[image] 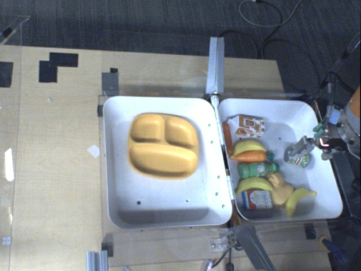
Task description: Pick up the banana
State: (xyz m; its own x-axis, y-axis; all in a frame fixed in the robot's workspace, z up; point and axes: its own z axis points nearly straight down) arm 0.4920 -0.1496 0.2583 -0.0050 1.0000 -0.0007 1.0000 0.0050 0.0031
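Three bananas lie in the right bin point(324, 123). One banana point(249, 147) rests at the left-middle just above a carrot point(252, 157). A second banana point(253, 184) sits lower down, and a third banana point(299, 199) curves near the front right. My gripper point(296, 151) reaches in from the right and hangs low over the bin's right-middle, right of the first banana and apart from all three. A small green and white item point(304, 160) sits right at its tip; whether it is gripped is unclear.
A yellow divided plate point(163, 144) lies in the left bin point(115, 168). The right bin also holds a snack packet point(248, 126), a red sausage point(227, 137), a green bottle point(260, 169), a tan toy point(280, 187) and a can point(258, 199).
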